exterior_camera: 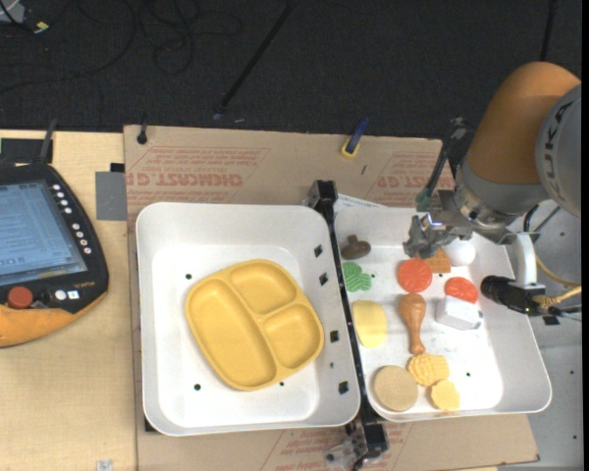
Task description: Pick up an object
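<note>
My gripper (427, 238) hangs over the back of the right bin (530, 386), just above a round red piece (414, 276) and beside a small orange piece (439, 261). I see nothing between its fingers. Toy food lies spread in this bin: a brown drumstick (412, 320), a pale yellow block (370, 323), a green leafy piece (356, 279), a dark brown piece (354, 248), a red-and-white piece (459, 302), a yellow waffle piece (429, 369) and a tan round cookie (395, 388).
The left bin (162, 253) holds a yellow divided plate (253, 323). A tablet pendant (34, 253) lies on the bench at far left. A black divider (336, 292) runs between the bins. Cardboard (236, 170) lies behind them.
</note>
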`<state>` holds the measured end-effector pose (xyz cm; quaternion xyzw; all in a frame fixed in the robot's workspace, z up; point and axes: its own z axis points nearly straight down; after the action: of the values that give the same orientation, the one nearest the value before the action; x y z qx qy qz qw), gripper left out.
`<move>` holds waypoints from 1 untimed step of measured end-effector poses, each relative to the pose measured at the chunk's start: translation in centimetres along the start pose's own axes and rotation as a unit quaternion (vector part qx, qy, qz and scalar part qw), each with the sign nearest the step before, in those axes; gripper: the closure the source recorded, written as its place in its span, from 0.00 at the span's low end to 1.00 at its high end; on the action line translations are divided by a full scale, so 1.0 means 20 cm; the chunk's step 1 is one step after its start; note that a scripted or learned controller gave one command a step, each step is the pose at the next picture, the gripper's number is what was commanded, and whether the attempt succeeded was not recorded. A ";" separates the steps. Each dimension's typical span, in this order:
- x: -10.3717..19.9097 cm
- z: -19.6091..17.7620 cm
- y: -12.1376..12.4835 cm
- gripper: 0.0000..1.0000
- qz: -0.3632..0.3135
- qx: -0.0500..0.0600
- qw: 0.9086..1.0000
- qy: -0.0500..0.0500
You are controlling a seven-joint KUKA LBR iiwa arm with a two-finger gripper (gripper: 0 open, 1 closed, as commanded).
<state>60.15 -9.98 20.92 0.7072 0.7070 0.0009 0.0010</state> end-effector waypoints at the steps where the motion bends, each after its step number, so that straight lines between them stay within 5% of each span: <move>1: -0.01 -0.10 0.00 1.00 0.001 0.001 1.000 0.000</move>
<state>60.16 -10.17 22.85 0.7078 0.7064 0.0002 0.0000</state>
